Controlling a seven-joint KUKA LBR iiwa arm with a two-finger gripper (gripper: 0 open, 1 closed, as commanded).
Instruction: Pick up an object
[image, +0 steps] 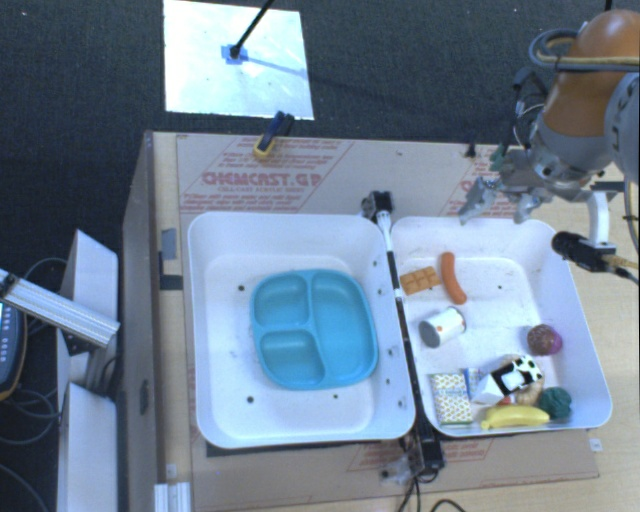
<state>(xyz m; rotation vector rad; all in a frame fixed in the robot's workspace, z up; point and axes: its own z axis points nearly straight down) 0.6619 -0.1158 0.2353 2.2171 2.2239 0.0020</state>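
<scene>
Yellow plastic banana lies along the near edge of the right white bin, touching a dark green broccoli-like toy and a black-and-white cow-patterned carton. Beside them sits a patterned square packet. Farther in lie a purple ball, a white cylinder cup, an orange sausage and a tan waffle. The left white bin holds a blue compartment tray. The gripper hovers above the right bin's far rim, fingers seemingly spread and holding nothing.
</scene>
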